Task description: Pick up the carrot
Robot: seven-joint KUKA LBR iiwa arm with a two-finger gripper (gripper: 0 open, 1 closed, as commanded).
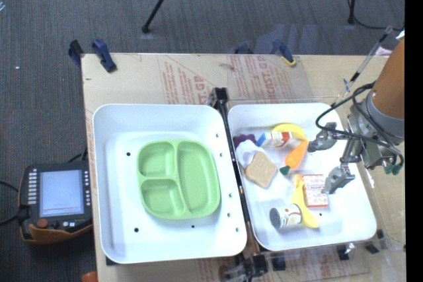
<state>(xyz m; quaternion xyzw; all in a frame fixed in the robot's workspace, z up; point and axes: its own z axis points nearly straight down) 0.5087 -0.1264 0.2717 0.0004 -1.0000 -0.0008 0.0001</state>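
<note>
The carrot [296,154] is short and orange with a green tip, and it lies tilted in the middle of the right bin [357,224]. My gripper [330,160] hovers just to the carrot's right, over the same bin. Its two fingers [322,141] stand apart, so it is open with nothing between them. The carrot sits apart from the fingers and is in full sight.
Around the carrot lie a banana [289,130], a small bottle [274,139], a bread slice [261,170], a red and white box [314,189], a second yellow piece [301,207] and a cup [284,216]. The left bin [112,142] holds a green divided plate [178,179]. A teach pendant [56,198] lies beside the bench's left edge.
</note>
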